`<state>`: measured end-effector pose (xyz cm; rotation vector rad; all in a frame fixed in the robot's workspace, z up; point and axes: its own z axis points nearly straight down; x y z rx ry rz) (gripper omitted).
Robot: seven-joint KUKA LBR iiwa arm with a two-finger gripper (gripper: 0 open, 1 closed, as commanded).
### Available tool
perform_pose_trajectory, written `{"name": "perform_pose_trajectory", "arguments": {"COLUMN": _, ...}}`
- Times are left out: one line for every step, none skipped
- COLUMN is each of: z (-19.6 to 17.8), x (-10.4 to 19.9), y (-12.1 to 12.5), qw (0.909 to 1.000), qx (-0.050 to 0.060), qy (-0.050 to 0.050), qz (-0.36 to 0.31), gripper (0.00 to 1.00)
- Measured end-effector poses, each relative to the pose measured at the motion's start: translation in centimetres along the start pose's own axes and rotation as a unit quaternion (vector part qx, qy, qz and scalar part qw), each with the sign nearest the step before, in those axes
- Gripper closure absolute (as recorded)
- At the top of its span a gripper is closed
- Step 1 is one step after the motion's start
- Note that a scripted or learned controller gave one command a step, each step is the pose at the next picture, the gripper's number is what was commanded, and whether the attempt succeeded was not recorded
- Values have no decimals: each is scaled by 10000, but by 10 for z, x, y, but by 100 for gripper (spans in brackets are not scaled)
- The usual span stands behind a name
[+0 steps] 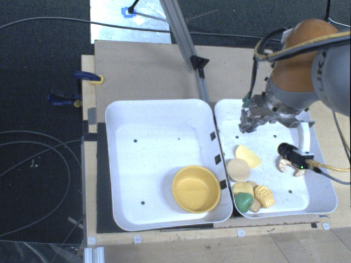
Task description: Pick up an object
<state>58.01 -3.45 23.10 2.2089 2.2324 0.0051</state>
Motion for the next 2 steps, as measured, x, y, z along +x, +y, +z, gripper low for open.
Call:
{"name": "perform_pose_trajectory", "arguments": {"z": 10, "x": 57, "y": 6, "qw": 10000, "qx": 9, "qy": 1, "qz": -3, "gripper": 100}}
{"name": "perform_pose_trajectory", "arguments": {"z": -1, "x": 113, "y": 20, "qw": 10000, "qx": -4, "qy": 8, "qz": -4, "gripper": 100}}
